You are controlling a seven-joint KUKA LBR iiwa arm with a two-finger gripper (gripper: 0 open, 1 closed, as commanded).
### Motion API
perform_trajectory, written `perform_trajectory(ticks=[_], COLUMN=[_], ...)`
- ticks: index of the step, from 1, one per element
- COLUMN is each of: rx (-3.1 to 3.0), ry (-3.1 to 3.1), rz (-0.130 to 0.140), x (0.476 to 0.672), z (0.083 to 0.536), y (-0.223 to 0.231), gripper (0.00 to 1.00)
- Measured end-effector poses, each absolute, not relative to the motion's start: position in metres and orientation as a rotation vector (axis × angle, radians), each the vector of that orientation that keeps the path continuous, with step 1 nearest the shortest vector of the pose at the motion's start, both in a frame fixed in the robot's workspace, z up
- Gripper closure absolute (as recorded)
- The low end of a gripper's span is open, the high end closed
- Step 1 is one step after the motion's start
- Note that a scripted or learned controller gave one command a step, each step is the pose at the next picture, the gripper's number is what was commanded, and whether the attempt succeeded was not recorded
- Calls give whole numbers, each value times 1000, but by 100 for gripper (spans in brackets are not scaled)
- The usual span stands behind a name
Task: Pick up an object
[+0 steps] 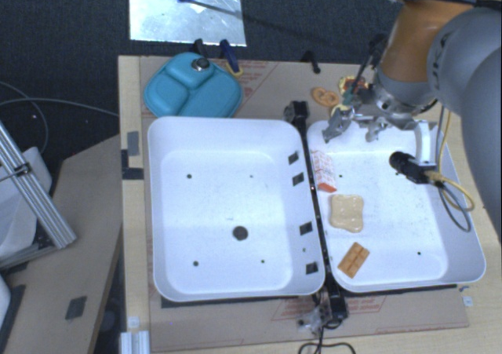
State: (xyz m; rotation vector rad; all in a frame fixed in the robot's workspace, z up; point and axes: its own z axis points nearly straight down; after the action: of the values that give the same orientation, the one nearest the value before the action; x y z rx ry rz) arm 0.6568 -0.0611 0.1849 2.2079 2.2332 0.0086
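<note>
The right bin (pixel 455 258) holds a white and red packet (pixel 322 170) near its left wall, a beige slice-shaped piece (pixel 347 213) below it, and a small orange wafer (pixel 353 259) near the front. A small dark round disc (pixel 240 232) lies in the left bin (pixel 169 187). My gripper (pixel 351 130) hangs over the far end of the right bin, up and to the right of the packet. It is open, its two fingers spread with nothing between them.
A blue compartment tray (pixel 192 87) rests on the bench behind the left bin. A small orange pretzel-like item (pixel 324 96) lies outside the bins, behind the right one. A black connector with cables (pixel 409 164) hangs from the arm over the right bin's right side.
</note>
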Motion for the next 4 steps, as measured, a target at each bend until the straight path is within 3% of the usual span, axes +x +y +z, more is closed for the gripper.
perform_trajectory(ticks=[1, 2, 3, 4], rx=[2207, 2209, 2211, 2219], ry=[2235, 2235, 2245, 2224], rz=[10, 6, -5, 5], x=[670, 656, 610, 616], z=[196, 202, 94, 112], y=[22, 101, 228, 219], gripper=[0, 0, 0, 100])
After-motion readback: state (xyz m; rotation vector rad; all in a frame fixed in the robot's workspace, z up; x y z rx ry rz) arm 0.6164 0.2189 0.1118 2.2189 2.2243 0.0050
